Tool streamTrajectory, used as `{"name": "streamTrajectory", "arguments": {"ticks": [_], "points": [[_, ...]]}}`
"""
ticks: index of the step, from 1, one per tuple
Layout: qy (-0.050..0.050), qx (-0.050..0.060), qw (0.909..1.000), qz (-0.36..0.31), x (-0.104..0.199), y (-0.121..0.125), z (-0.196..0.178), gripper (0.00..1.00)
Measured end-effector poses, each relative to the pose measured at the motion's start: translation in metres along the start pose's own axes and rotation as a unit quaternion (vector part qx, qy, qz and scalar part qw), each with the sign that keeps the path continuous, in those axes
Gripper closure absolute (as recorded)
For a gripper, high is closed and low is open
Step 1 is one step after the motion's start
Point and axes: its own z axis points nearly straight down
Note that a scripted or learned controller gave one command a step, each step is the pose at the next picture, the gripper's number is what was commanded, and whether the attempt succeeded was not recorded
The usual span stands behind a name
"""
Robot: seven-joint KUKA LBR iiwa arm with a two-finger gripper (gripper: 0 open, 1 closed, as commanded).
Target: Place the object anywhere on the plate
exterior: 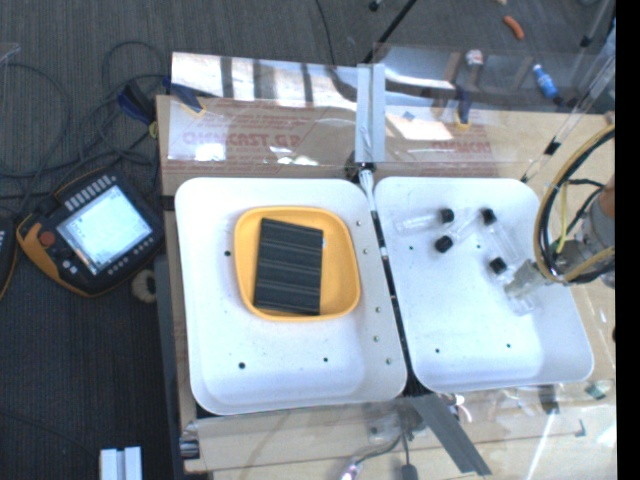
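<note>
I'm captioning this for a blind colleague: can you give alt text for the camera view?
A dark ribbed block lies on a yellow plate in the left white bin. In the right bin, the transparent gripper sits near the right wall.

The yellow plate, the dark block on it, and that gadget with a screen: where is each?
Yellow plate (345, 268): camera view, right rim.
Dark block (289, 265): camera view, middle of its ridged top.
Screen gadget (97, 229): camera view, its lit screen.

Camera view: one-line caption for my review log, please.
Dark ridged block lies on the yellow plate in the left bin; the gripper sits over the right bin beside small clear black-capped tubes.
</note>
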Motion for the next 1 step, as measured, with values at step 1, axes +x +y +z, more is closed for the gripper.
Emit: {"name": "streamTrajectory", "arguments": {"ticks": [1], "points": [[0.0,0.0,1.0,0.0,0.0,0.0,0.0,0.0]]}}
